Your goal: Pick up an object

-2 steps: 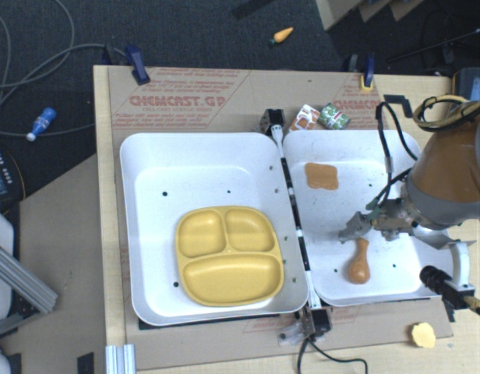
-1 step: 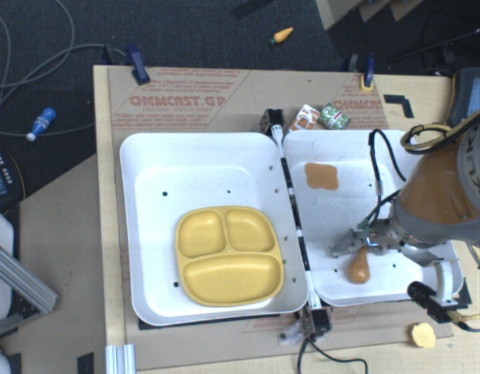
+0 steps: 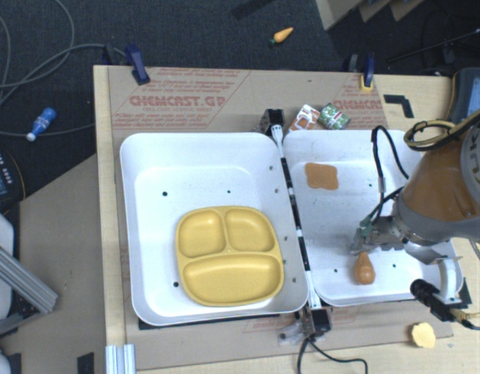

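The gripper (image 3: 368, 240) hangs low in the right bin (image 3: 333, 287), and I cannot tell how it is set, because the arm (image 3: 439, 197) covers it from above. A little brown lump (image 3: 365, 269) lies right under it, toward 6 o'clock, close to the bin's near edge, with its long side running from 12 to 6 o'clock. A flat brown patch (image 3: 322, 176) sits up at 11 o'clock with bare white floor all around it, and the yellow tray (image 3: 228, 255) lies in the left bin (image 3: 146, 178), off at 9 o'clock.
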Motion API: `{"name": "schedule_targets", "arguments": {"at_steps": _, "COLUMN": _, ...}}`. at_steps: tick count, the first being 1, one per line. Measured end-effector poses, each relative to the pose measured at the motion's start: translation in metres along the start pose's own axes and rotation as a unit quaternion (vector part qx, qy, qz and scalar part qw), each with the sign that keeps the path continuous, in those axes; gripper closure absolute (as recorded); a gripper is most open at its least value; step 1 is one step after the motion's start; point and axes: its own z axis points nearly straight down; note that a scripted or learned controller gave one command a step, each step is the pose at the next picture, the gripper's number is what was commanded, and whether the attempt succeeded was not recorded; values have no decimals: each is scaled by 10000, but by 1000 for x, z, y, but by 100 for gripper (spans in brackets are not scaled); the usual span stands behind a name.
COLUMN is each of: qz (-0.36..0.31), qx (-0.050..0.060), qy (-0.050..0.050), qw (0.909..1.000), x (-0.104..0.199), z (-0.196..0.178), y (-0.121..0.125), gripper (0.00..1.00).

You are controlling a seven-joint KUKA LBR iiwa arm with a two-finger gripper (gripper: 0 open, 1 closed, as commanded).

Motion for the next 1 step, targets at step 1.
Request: {"name": "schedule_targets", "arguments": {"at_steps": 1, "qz": -64, "qx": -78, "qy": 14, "qw": 9999, "x": 86, "z": -147, "y": 3, "gripper": 100}}
